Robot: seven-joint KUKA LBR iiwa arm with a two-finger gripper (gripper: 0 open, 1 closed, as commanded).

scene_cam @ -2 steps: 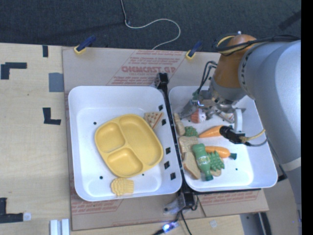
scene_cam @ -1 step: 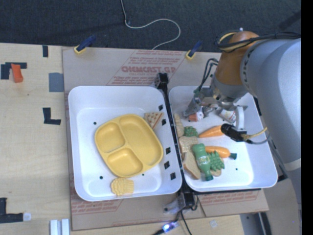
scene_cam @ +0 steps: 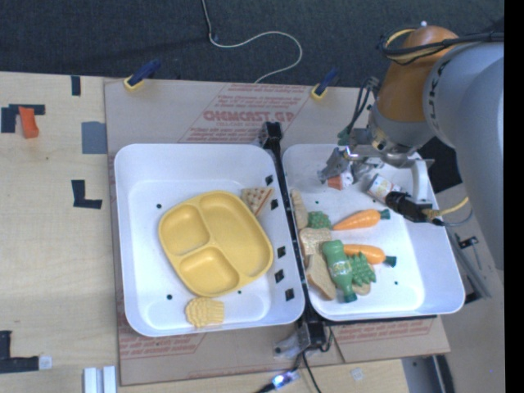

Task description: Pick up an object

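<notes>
Two white bins are seen side by side on the surface (scene_cam: 57, 219). The jaws (scene_cam: 342, 169) are lowered over the far part of the right bin (scene_cam: 438, 281), carried by the grey arm (scene_cam: 467, 97) with its orange band (scene_cam: 409, 80). Whether the jaws are spread or closed cannot be told; the view is too small and cluttered at the tips. A small orange-red piece (scene_cam: 334, 182) is seen right at the tips, but a grip on it cannot be confirmed.

Toy food is piled nearer the camera than the jaws: one carrot (scene_cam: 360, 219) just below them, a second carrot (scene_cam: 366, 254) further toward the camera, a green bottle-like item (scene_cam: 337, 264) beside that carrot, and bread-like slices (scene_cam: 315, 256) along the bin's left wall. A small green leafy piece (scene_cam: 318, 219) is lying just left of the first carrot.

Well left of the jaws, in the left bin (scene_cam: 131, 170), a yellow divided plate (scene_cam: 214, 241) is set, with a cracker-like triangle (scene_cam: 257, 197) touching its far edge and a yellow corn piece (scene_cam: 205, 310) by its near edge.
</notes>
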